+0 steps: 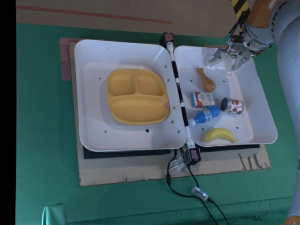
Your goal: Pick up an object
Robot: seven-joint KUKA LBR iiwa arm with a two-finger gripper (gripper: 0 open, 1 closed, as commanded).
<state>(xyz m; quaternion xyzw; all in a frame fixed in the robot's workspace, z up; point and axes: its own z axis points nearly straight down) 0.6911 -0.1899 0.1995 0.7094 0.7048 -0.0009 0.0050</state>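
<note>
Camera view: the gripper (227,60) hangs at upper right over the right bin (263,111), fingers spread apart and holding nothing; by the look of it, the pick is not yet made. Right of centre lie one drumstick (206,79), one carton (203,99), one can (232,106), one bottle (206,116), one banana (220,135). The left bin (89,102) bears one yellow tray (137,96).

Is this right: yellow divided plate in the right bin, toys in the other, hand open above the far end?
Not quite. The camera view shows the yellow divided plate in the left bin; the toys lie in the right bin. The hand is open above the right bin's far end.
</note>
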